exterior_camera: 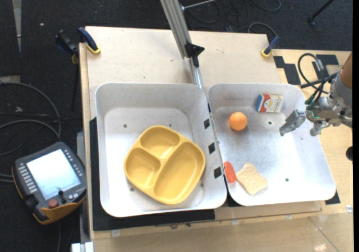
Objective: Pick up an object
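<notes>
Orange ball point(238, 121) sits mid right bin point(314, 155), left of my gripper point(305, 120) and well apart from it. Small carton point(270, 102) lies behind the ball, nearer the gripper. Toast slice point(252, 178) and red piece point(229, 172) sit at the front, just beside each other. I see the gripper fingers spread apart, nothing between them, over the bin's right side. Yellow tray point(165, 163) in left bin point(112, 99).

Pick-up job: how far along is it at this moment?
Nothing looks picked yet: the orange ball, small carton, bread slice and red piece all lie in the right bin. The tool sits at that bin's right edge, holding nothing. Reaching, grasping and lifting remain.
</notes>
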